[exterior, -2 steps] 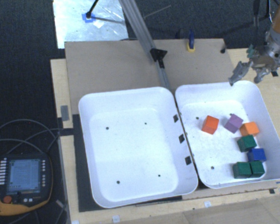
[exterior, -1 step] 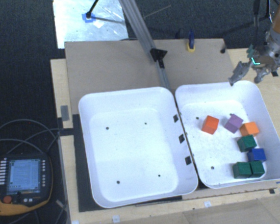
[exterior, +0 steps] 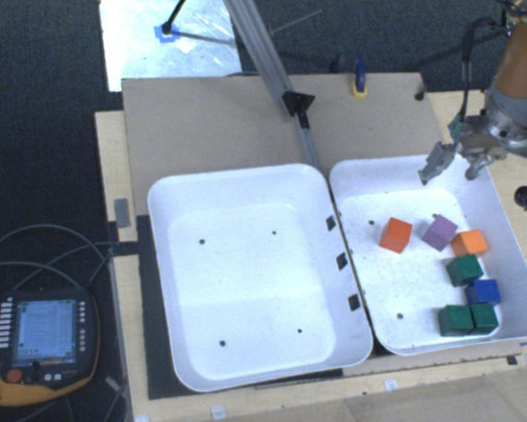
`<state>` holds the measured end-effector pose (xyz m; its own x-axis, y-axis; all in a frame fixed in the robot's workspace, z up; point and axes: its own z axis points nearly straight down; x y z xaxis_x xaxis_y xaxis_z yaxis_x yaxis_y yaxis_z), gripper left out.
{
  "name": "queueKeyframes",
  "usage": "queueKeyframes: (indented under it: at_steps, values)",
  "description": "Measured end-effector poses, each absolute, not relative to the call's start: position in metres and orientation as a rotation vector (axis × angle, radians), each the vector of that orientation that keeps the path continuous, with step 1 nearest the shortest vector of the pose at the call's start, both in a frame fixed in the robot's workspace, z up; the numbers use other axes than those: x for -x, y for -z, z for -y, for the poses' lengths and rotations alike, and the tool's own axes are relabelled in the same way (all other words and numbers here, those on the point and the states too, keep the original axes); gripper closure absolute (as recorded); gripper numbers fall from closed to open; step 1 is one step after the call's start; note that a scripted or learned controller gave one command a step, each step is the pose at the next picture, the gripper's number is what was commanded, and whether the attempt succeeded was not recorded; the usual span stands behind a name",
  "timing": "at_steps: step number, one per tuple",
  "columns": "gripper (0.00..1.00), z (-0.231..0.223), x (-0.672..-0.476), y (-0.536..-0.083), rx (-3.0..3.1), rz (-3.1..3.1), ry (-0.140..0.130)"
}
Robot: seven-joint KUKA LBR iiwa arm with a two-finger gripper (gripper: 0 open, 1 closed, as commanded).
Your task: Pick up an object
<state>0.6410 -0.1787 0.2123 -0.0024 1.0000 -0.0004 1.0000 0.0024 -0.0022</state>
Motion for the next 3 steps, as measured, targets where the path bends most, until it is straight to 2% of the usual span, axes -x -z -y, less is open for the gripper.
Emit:
queueKeyframes:
  at_steps: [1, 2, 3]
  values:
    - [0.0, 0.175, -0.636, -0.169, 2.217, 2.224, -0.002]
    - [0.0, 0.174, -0.634, -0.107, 2.216, 2.222, -0.004]
    - [1.0, 0.175, -0.636, -0.122, 2.219, 2.228, 0.003]
